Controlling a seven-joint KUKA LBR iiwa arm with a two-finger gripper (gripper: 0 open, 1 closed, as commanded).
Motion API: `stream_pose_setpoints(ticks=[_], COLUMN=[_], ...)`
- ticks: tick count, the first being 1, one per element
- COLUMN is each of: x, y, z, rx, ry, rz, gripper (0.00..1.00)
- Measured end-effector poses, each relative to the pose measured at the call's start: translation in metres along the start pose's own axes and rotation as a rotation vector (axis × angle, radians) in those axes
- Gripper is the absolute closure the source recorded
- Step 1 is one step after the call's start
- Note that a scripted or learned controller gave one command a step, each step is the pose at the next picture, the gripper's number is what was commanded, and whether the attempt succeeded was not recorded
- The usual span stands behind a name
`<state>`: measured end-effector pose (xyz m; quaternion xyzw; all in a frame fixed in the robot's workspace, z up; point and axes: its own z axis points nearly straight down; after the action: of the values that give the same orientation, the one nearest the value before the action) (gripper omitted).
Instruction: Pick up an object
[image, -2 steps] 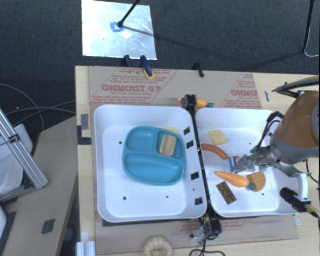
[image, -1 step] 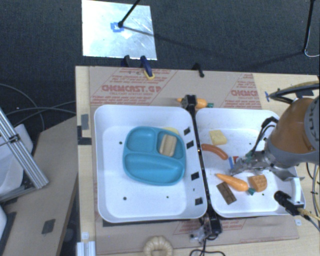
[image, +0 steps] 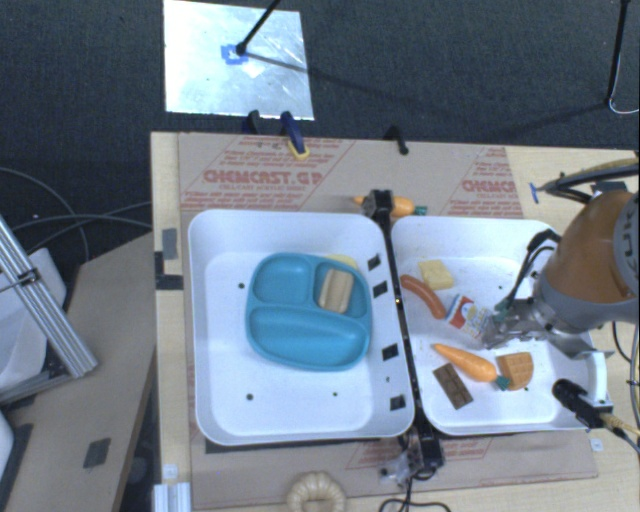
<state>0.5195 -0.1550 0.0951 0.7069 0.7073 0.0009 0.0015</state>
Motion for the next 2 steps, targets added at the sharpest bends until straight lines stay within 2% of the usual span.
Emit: stream_pose_setpoints(ticks=[2], x=[0.002], y=[0.004], z=[-0.127], rx=[-0.005], ry=[-0.001], rz=[-0.004], gripper=[1.0])
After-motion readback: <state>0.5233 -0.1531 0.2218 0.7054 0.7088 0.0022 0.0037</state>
